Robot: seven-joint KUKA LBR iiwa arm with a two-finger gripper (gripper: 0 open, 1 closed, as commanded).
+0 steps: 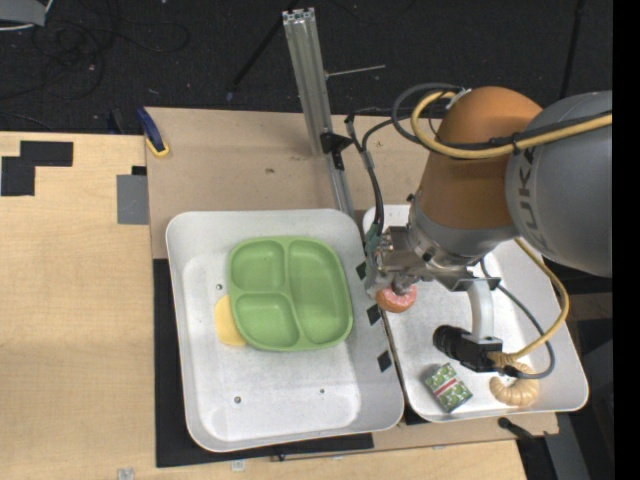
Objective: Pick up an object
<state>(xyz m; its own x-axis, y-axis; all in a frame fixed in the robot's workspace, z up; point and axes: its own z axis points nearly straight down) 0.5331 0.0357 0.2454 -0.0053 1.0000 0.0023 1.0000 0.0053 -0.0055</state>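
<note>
Surface (70,268): pale wood, with a brown board (240,158) laid on it behind the bins. Dark floor (150,38) with loose cables lay beyond the far edge. A metal post (312,88) stood upright behind the gap between the bins.

Arm (560,188): reached in from the right, and its bulk covered the far half of the right bin (570,373).

Left bin (280,408): near half was bare white, with open room along the near and right walls.

Green divided plate (290,293): lay flat in the far half of the left bin, its right rim close to that bin's right wall. A yellow piece (226,325) showed at the plate's left edge, mostly hidden beneath it; its shape could not be made out.

Hand (395,273): sat low over the far-left part of the right bin, near the wall shared with the left bin. Whether it was spread or pressed together could not be told.

Pink-red round piece (397,299): directly under the hand and touching or nearly touching it. Whether it was pinched could not be told.

Tan curved piece (516,392): near-right corner of the right bin.

Green packet (447,387): near part of the right bin, left of the tan piece and apart from it, with bare bin floor to its left.
</note>
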